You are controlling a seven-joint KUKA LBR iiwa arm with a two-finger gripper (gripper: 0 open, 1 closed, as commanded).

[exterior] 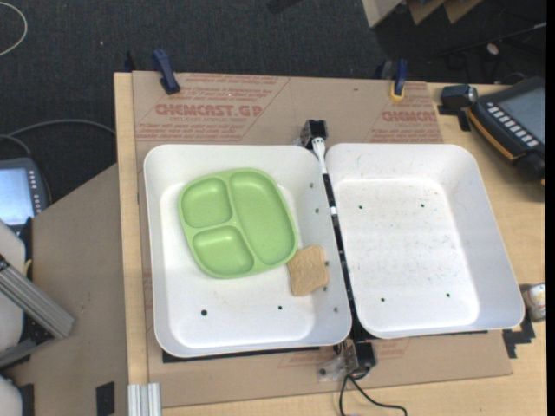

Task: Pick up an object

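The bench [260, 102] carries two shallow white bins side by side. The right bin [416, 241] has only dark specks on its floor; the left bin [173, 319] holds both candidates for a pick.

The larger is a green divided plate [238, 224] with three compartments, lying flat at the bin's centre. Just off its 4 o'clock edge, touching or nearly touching it, lies a small tan sponge-like piece [307, 270], close to the wall the bins share.

How far the end effector stands open, and whether it has anything in hold, I cannot tell.

Risks, as I judge them:

- The plate is wide, low and smooth — fingers closing across it would likely find no purchase, and a grab at the rim could tip it or let it slide.
- The tan piece sits tight between the plate's edge and the bin wall at 3 o'clock; a descent slightly off could land a finger on the plate rim or the wall and push the piece aside.
- It looks thin and soft, so a shallow close may pinch air above it.
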